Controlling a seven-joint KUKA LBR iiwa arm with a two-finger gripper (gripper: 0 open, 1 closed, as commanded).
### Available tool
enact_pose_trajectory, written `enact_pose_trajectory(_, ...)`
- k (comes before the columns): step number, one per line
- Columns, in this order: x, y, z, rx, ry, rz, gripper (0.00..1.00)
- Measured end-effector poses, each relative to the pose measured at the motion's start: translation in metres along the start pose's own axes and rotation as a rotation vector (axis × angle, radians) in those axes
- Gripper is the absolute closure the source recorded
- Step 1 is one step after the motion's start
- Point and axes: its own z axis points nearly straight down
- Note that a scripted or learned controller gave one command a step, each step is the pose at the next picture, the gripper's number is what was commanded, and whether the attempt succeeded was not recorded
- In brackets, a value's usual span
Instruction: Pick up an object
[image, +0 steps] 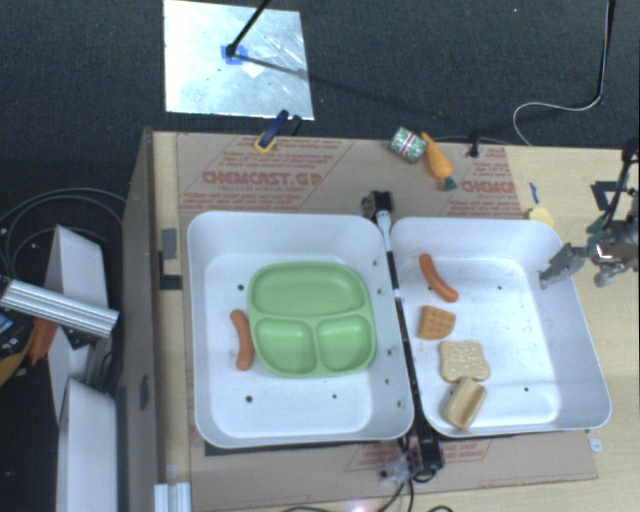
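Observation:
In the right bin (560, 400) lie an orange sausage (438, 277), a small waffle piece (435, 322), a slice of toast (464, 360) and a pale bread roll (464, 403). The left bin (215, 400) holds a green divided plate (310, 318), with a second orange sausage (241, 339) beside the plate's left edge. My gripper (580, 270) hovers at the right bin's far right rim, well to the right of the food. It is open with nothing between its fingers.
A toy carrot (438, 160) and a small green can (408, 143) lie on the cardboard behind the bins, with a yellow and blue clip (272, 133) further left. A divider rail (398, 300) runs between the bins. Cables and white boxes stand to the left.

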Motion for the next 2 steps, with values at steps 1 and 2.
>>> enact_pose_trajectory(1,0.079,0.013,0.067,0.001,0.001,-0.001,0.00)
enact_pose_trajectory(2,0.109,0.064,0.136,0.002,0.001,-0.001,0.00)
